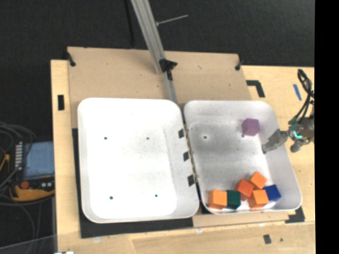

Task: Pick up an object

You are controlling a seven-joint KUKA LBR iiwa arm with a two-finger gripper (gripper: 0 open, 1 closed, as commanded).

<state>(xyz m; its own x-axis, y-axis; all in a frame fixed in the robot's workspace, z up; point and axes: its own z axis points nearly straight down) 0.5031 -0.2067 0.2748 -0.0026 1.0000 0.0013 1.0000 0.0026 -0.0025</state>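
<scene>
We see two shallow white plastic bins side by side on a pale wooden bench (132, 78), the left bin (90, 157) beside the right bin (222, 112). In the right bin, a small purple cube (250, 126) sits alone toward the far side. Along its near wall cluster three orange blocks (217, 198) (245, 187) (258, 180), a dark green block (233, 198) and a blue block (273, 192). The two-finger gripper (275, 141) sits at this bin's right wall.

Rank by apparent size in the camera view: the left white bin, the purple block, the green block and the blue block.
1. Left shallow white plastic bin, by far the largest.
2. Purple cube-shaped block.
3. Dark green cube-shaped block and blue cube-shaped block: both partly hidden by neighbouring blocks, so I won't rank them apart.
</scene>
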